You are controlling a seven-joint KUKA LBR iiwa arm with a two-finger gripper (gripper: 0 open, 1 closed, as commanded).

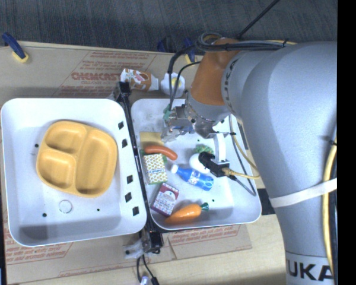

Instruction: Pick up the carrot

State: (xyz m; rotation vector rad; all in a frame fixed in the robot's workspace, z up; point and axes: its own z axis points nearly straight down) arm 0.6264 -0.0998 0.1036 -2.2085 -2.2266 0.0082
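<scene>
Lying near the right bin's [249, 203] front wall: carrot [184, 214], long axis roughly left-right, green top pointing right, tip left, beside a red packet [164, 199]. Gripper [179, 125] at the bin's rear; grip state indiscernible.

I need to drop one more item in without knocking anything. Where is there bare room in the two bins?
Left bin: bare floor all around the yellow tray, widest along the near wall. Right bin is crowded: the carrot, red packet, blue bottle, sausage and gripper fill it. A small bare patch lies right of the carrot, another at the far left corner.
</scene>
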